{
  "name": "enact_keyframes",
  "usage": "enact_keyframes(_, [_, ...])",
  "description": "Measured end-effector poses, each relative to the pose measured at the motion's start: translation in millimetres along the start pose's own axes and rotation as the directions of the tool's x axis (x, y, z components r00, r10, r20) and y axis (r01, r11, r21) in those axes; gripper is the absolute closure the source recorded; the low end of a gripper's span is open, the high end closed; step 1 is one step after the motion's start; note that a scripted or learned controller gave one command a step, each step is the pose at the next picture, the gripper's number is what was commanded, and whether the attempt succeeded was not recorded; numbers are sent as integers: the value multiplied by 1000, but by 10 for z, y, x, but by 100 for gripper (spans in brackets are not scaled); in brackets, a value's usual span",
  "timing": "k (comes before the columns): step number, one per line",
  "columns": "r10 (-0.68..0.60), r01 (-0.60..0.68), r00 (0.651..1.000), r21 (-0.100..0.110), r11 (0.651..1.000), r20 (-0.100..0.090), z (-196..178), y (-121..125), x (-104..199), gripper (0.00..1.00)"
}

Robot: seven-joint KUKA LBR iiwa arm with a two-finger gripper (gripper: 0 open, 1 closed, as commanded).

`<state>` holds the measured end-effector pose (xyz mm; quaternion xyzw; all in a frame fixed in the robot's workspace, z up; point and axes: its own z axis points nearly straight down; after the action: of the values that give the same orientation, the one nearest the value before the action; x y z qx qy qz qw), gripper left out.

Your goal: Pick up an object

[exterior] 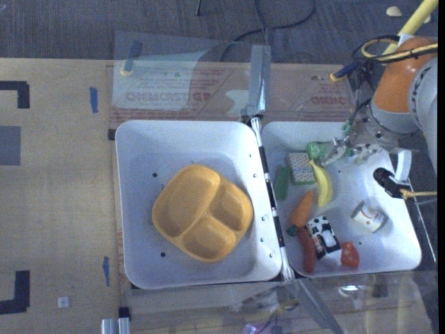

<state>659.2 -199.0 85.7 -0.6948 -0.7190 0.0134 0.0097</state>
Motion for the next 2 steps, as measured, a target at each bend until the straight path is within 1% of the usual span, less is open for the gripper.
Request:
enact_keyframes(1, [-30,29,1000,-40,999,-4,-14,-510,670,0])
enact_keyframes(2, [-99,98,995,-42,994,-2,-2,-1162,843,0])
